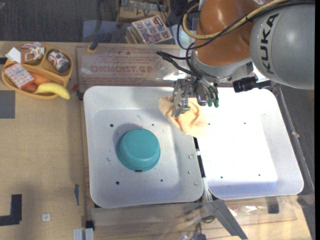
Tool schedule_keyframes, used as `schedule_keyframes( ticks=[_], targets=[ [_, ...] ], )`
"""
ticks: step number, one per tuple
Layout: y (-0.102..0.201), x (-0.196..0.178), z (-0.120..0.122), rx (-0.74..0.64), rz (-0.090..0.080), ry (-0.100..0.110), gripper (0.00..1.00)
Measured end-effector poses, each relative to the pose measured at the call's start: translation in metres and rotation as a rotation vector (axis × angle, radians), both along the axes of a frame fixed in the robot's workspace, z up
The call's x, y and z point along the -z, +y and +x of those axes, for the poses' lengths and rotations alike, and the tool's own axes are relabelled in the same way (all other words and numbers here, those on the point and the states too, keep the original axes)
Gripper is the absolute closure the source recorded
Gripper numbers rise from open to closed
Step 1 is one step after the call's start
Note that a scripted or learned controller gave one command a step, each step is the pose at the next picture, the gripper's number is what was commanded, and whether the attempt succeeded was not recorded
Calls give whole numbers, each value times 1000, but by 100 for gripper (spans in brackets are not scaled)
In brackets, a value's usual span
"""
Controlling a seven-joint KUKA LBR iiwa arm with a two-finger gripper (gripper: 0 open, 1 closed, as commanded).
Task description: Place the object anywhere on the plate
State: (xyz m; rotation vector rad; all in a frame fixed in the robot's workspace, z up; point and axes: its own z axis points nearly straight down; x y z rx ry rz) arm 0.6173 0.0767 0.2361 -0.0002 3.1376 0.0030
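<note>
The grey KUKA arm (280, 39), its orange band (222, 26) looped with black and yellow cables, reaches in from the right and dominates the upper part of the scene. Below it the gripper (186, 105) points down over the seam between the two white bins. Its metal fingers (181, 104) press into the top of a crumpled pale yellow cloth (187, 120); whether they are apart or clamped on the fabric cannot be told, as the fabric bunches around the tips.

The one cloth drapes across the raised rim where the left bin (95, 134) meets the right bin (250, 149), with most of it on the left bin's upper right corner.

One teal plate (138, 149), round and turned dome-up, sits near the middle of the left bin, well apart from the cloth.

On the wooden bench at upper left rests one yellow divided tray (10, 79) with toy food: a banana (52, 89) at its front edge, a small box (18, 75) and a can (60, 60) among the pieces.
</note>
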Motion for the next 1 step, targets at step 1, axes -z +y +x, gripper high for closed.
schedule_keyframes(
  ticks=[1],
  targets=[
    [52, 5, -9, -2, 0, 2, 100]
  ],
)
